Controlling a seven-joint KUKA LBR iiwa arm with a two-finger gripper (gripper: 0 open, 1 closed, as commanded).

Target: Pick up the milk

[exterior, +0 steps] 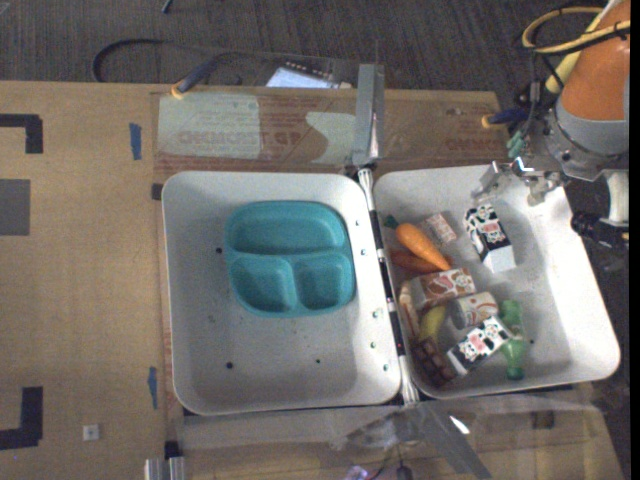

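Observation:
A small milk carton [490, 236] with black cow spots lies in the upper part of the right bin [580, 298], with a white box end just below it. A second cow-spotted carton [479, 342] lies lower in the same bin among other items. My gripper [514, 184] hangs over the bin's top edge, just above the upper carton in the picture. Its fingers [488, 181] are spread apart, and nothing sits between them.
An orange carrot [421, 245], a small wrapped packet [440, 228], a brown carton [441, 288], a banana [432, 320], a chocolate bar [431, 361] and a green bottle [514, 340] crowd the right bin's left and lower part. A teal divided plate [290, 256] lies in the left bin [200, 348].

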